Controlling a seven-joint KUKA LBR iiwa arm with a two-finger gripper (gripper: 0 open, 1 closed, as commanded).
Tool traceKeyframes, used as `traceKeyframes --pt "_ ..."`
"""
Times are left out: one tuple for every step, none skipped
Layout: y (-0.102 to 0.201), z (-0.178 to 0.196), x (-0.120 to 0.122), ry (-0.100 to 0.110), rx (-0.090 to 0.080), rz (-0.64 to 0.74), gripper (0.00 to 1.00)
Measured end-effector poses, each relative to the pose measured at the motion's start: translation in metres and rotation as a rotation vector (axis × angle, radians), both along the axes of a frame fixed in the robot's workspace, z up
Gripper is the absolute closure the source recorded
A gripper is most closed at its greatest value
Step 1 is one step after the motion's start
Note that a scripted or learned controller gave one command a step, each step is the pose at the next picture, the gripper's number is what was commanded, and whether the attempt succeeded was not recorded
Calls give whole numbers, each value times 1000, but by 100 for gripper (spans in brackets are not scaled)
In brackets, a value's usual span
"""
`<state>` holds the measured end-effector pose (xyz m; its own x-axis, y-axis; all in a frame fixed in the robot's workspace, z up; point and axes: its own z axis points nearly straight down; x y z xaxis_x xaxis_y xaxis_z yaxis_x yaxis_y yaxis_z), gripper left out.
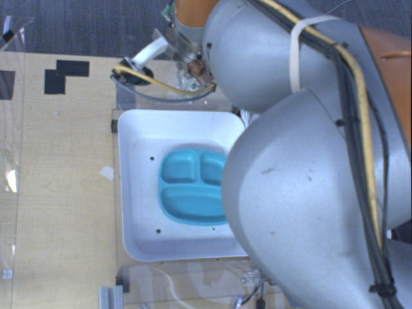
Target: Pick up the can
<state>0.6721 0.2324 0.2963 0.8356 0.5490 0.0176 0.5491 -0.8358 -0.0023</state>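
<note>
The grey arm (pixel 302 172) fills most of the right half of the view, its big rounded joints lying over the right side of the white bin (pixel 138 172). A black and yellow cable bundle (pixel 347 76) runs along the arm, tied down by a pale strap (pixel 297 44).

Above the bin's far edge the orange band (pixel 193 2) leads down to the wrist, and the gripper (pixel 190 69) sits just beyond the bin's top rim, near a loop of yellow and black cable (pixel 138 76). Its tip is small and partly hidden by the wrist hardware, so I cannot tell how it is set or whether it has hold of anything.

In the bin lies 1 light blue tray (pixel 190 185) with 3 compartments, its right part hidden under the arm. What may be the can cannot be made out anywhere in the uncovered part of the bin.

The bin rests on a pale wooden bench (pixel 58 192), with black tape marks (pixel 64 74) near its upper left.
</note>
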Motion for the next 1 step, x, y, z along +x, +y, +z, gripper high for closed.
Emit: traceKeyframes --pt "-1 12 1 -4 4 -2 100"
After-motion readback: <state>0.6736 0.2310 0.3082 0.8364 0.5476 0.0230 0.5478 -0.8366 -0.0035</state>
